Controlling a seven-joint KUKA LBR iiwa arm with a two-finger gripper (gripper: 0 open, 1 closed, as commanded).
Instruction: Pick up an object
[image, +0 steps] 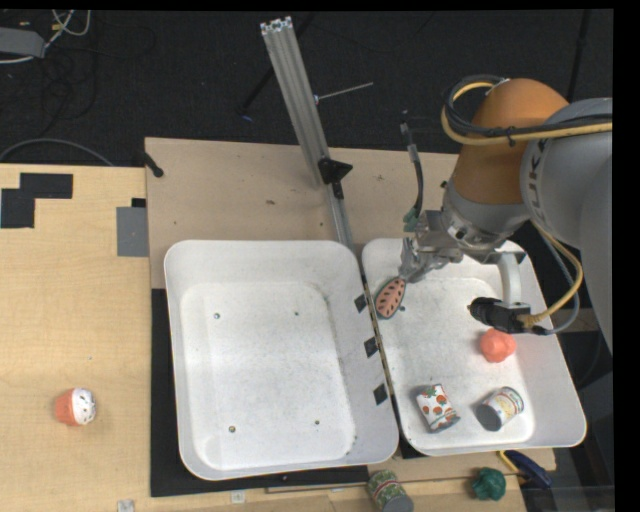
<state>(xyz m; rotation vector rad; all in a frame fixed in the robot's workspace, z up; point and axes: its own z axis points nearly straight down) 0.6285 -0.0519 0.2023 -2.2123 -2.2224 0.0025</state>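
Where the bench (80, 300) carries its two white bins, you see the left bin (265, 360) beside the right bin (470, 350), with the grey arm (520, 150) leaning over the right one. Your tool (408, 268) hangs above that bin's left rim, and a spotted orange object (390, 297) appears pinched between its fingers, though the view is too coarse to be sure. Lower in the bin lie an orange ball (497, 346), a spotted cup (436, 408) and a small can (500, 408), well apart from the tool.
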